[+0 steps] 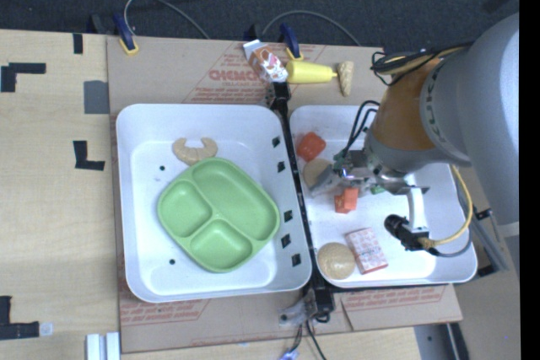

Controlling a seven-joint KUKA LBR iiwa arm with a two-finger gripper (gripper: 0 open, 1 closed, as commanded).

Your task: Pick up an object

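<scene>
Over the right bin the grey arm is seen reaching in from the right, with its gripper lowered near the bin's middle. Directly below the gripper a small orange-red block is seen, touching or just beside the fingertips; whether it is actually pinched cannot be told, since the wrist hides the finger gap. A second orange-red piece lies up and to the left of the gripper, near the divider between the bins, and a pale beige lump is found just left of the gripper, between that piece and the block. Toward the near edge of the same bin a round tan object and a pink-and-white patterned box are placed side by side, well below the gripper. A black cable end hangs to the right of the block.

The left bin is occupied by a green divided plate, with a tan crescent-shaped item lying just above it. Beyond the bins, on the cardboard, a yellow toy is set
</scene>
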